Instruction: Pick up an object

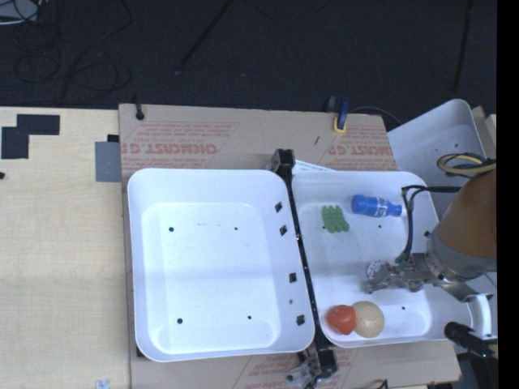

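- Since the arm reaches in from the right, the jaws (381, 278) sit low inside the right bin (418, 186), close above its floor and pointing left.
- Jaws state: can't tell how far apart they are, metal parts too small and cluttered; nothing visibly held between them.
- Likely target, my guess: the red ball (342, 318) and cream ball (369, 318), touching each other in the bin's near corner, just below the jaws.
- Red ball is small, round, matte; cream one slightly bigger, pale, smooth.
- Blue bottle (375, 207) lies on its side near the far wall, green ridged piece (335, 218) just left of it, both well apart from the jaws.
- Left bin (146, 217) sits alongside on the surface.
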Action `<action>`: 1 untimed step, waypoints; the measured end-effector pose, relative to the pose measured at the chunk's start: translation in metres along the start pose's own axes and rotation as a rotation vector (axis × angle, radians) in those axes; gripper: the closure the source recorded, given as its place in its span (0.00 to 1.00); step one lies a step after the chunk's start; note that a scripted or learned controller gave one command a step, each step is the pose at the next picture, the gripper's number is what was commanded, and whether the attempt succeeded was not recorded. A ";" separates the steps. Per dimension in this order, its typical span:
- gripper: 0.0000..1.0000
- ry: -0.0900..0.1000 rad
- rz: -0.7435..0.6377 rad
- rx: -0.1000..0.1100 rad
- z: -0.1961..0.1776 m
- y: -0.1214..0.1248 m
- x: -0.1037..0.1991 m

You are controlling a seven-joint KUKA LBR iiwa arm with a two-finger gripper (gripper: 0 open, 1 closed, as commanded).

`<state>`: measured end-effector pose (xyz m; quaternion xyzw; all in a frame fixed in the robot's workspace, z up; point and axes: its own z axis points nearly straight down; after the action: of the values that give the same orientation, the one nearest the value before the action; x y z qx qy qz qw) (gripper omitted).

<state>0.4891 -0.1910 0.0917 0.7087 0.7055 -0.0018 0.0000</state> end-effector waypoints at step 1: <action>0.00 0.002 -0.007 -0.002 0.004 0.029 -0.018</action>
<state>0.5184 -0.2089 0.0876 0.7064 0.7078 -0.0003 0.0001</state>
